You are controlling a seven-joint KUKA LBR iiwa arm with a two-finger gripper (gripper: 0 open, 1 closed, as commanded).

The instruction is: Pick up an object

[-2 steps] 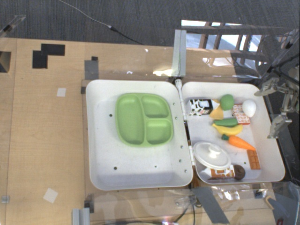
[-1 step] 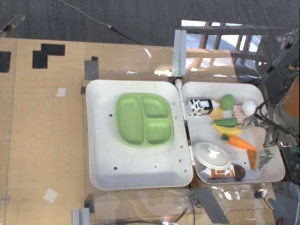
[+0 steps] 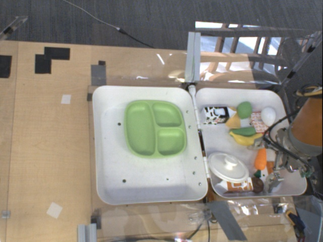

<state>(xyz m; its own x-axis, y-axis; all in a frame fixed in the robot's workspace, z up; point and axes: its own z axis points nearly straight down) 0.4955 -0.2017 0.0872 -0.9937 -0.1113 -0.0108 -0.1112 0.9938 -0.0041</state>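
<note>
No lettering, brand, number or sign is showing clearly enough to be read anywhere in the camera view. The small carton (image 3: 216, 115) lying in the right bin (image 3: 298, 189) is wearing a black-and-white cow-patch print (any wording on it is blurring into the pattern). The brown-and-white packet (image 3: 238, 186) sitting at that bin's near edge is carrying a pale label patch whose marks are staying too small to tell. The black blocks (image 3: 50, 58) printed on the tabletop (image 3: 45, 150) are plain shapes, spelling nothing, and the pale squares (image 3: 66, 99) stuck to it are bearing no writing.
</note>
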